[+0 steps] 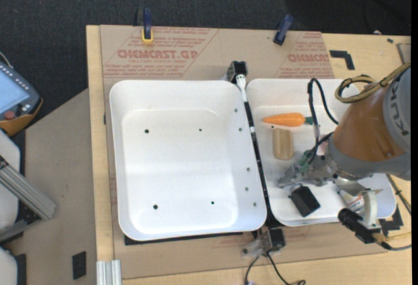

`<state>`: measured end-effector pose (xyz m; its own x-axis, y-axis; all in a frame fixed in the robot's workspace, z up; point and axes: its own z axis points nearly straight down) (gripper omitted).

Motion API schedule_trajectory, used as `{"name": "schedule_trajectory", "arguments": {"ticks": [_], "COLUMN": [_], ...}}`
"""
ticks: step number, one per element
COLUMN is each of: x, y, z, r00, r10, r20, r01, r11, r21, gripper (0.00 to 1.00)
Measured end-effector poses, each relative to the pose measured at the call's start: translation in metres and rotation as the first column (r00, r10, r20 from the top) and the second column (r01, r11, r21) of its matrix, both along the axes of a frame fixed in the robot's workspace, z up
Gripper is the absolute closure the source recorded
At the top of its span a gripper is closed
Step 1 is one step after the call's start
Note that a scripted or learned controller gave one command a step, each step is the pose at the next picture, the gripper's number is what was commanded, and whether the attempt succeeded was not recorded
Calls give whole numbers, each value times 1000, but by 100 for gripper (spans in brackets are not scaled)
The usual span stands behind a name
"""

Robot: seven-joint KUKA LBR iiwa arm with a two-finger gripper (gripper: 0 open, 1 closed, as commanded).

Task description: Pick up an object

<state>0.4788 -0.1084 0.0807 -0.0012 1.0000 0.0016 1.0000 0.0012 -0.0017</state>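
Note:
In the right bin an orange carrot lies across the far part. A tan wooden cylinder stands just in front of it. A small black block lies near the front rim. My gripper is low in this bin, between the cylinder and the black block, with the orange-banded arm rising to its right. Something small and greenish sits right at the gripper; I cannot make out whether it is held.
The left bin adjoins the right one along a black divider. Cables loop over the right bin's far side. Clamps hold the cardboard at the bench's far edge. A white and red item lies under the arm.

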Motion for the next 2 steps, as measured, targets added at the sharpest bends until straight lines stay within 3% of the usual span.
{"name": "schedule_trajectory", "arguments": {"ticks": [1, 2], "x": [16, 46], "y": [8, -4], "z": [107, -1], "r00": [1000, 1000], "r10": [2, -2], "r20": [12, 0], "r01": [-2, 2], "r11": [1000, 1000], "r21": [-4, -2], "gripper": [0, 0]}}
